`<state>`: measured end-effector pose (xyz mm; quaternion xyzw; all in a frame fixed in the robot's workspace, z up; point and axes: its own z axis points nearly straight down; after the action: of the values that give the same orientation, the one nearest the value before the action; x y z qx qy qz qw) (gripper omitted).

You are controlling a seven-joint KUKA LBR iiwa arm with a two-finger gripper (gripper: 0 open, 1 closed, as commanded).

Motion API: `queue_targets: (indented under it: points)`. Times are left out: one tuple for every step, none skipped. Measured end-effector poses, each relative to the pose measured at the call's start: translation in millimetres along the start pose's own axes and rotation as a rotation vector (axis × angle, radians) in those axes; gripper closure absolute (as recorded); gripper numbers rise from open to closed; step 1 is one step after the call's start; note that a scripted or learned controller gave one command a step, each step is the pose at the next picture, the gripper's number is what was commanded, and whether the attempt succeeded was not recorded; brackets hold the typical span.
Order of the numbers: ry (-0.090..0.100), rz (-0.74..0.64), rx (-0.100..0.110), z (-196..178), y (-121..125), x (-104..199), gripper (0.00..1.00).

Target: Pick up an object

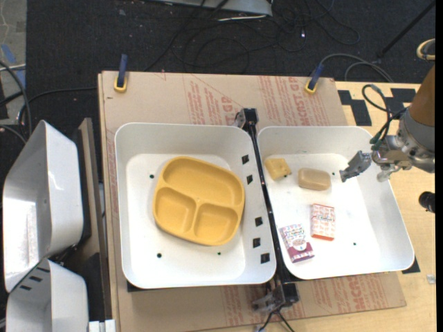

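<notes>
2 shallow white plastic bins are seen side by side on the cardboard-covered desk point(208, 92). The left bin point(131, 206) is occupied by a yellow plastic divided tray with 3 compartments point(198, 200), lying flat near the bin's centre.

4 items are held in the right bin point(387, 247). A small pale-yellow block, sponge-like point(278, 168), is placed near the bin's far-left corner, close to the divider between the bins. A tan oval bar, soap-like point(314, 179), is found just beside it, toward the bin's middle, apart from it. A small flat red-and-white printed packet point(322, 222) is located nearer the bin's centre. A small purple-and-white printed carton point(297, 243) lies near the bin's near-left corner, just beside the packet but not touching it, as far as can be told.

The grey arm's claw point(354, 167) is positioned over the right bin's far-right area, near its right edge, with the dark fingers point(349, 171) pointed toward the tan bar. The claw is well apart from all 4 items; nothing is seen between the fingers. Whether the fingers are spread or closed cannot be told at this angle.

2 clamps, blue with yellow point(122, 75), are fixed at the desk's far edge.
</notes>
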<state>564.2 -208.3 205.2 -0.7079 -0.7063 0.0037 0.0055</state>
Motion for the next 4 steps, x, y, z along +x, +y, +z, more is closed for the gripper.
queue_targets:
  points:
    - [-0.003, -0.004, -0.013, -7.9, 3.1, 0.9, 0.0]
    - [-0.002, -0.007, -0.01, 38.3, 10.5, 5.0, 0.0]
    - [-0.001, -0.003, -0.009, 98.5, 7.2, 12.6, 0.0]
    - [-0.002, -0.002, -0.011, 113.8, 7.4, 13.2, 0.0]
